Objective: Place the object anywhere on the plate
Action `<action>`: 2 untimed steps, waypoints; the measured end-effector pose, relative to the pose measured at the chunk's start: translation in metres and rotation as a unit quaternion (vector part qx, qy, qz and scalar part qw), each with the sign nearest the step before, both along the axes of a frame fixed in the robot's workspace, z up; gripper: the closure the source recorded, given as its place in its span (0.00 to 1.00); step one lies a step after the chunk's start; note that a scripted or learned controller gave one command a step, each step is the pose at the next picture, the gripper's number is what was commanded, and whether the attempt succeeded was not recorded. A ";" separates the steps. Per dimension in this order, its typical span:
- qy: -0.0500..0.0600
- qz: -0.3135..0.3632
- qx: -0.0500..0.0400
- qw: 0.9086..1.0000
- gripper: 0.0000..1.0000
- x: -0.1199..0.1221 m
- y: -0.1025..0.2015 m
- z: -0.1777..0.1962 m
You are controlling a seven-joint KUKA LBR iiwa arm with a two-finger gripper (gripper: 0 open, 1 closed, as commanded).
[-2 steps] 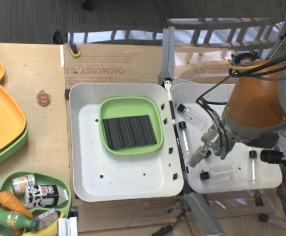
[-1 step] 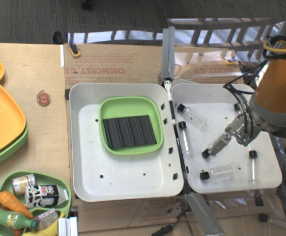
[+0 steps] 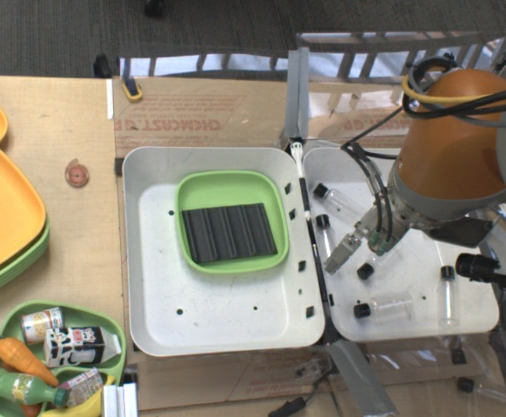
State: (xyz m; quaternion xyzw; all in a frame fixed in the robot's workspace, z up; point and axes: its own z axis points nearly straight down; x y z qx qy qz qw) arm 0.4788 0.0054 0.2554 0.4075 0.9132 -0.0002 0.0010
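Plate first: I see the square green plastic plate [image 3: 232, 221] in the middle of the left white bin [image 3: 149, 320], with a dark grey ribbed rectangular pad [image 3: 230, 233] lying flat on it. My two-finger gripper [image 3: 347, 252] hangs over the left part of the right white bin [image 3: 427, 320], near the divide between the bins; I can't tell how its jaws stand. Several small clear vials with black caps [image 3: 383, 306] lie scattered across the right bin's floor, near its front edge and its left side.
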 end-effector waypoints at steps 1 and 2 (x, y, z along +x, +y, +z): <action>0.003 -0.050 0.000 0.999 0.00 -0.001 -0.016 -0.027; 0.000 -0.121 0.000 0.993 0.00 0.000 -0.003 0.007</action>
